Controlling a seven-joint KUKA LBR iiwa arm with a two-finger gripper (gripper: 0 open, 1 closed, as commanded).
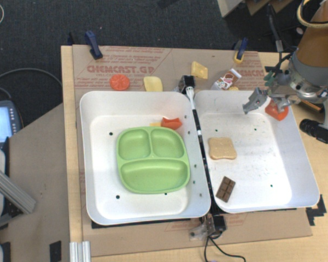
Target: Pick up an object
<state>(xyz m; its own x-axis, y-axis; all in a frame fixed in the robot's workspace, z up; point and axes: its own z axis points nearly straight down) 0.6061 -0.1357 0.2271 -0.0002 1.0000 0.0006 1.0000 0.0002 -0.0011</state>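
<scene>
Two white bins (98, 201), one green plate (152, 160), one toast slice (222, 148), one chocolate piece (226, 189), gripper (262, 100) fingers apparently apart.

The arm (317, 48) enters from three o'clock, wrist bent downward, gripper (262, 103) low at about two o'clock of the view.

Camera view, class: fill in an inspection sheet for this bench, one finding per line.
Surface: cardboard sheet bearing left bin and right bin.
Job's things: bread slice and chocolate piece in right bin; green divided plate and orange piece in left bin.
Clutter: red disc, yellow piece, cheese wedge, small packet behind the bins.
Grippers: end effector over right bin's far edge, an orange-red item beside it.
Cables: one below front edge.
Surroundings: blue clamps, dark carpet.
</scene>
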